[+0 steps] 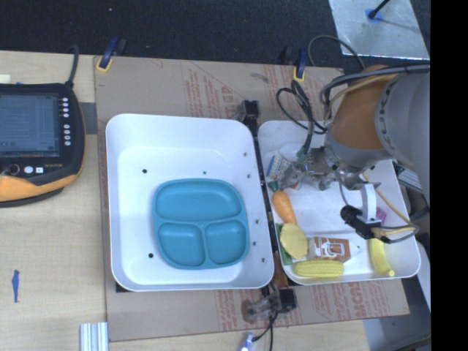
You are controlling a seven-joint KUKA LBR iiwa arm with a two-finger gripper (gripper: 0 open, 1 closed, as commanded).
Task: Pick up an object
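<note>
While the gripper (303,168) hangs low over the right bin (409,258), its state cannot be told; a carrot (284,206), corn cob (318,269) and banana (379,257) lie below it, beside the blue tray (199,221) in the left bin (124,159).

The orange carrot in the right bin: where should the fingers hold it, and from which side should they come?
Probably grip the carrot across its thick middle, coming straight down from above. It lies flat and slanted near the right bin's left wall, with a yellow-green piece close below it, so a sideways approach looks cramped.
</note>
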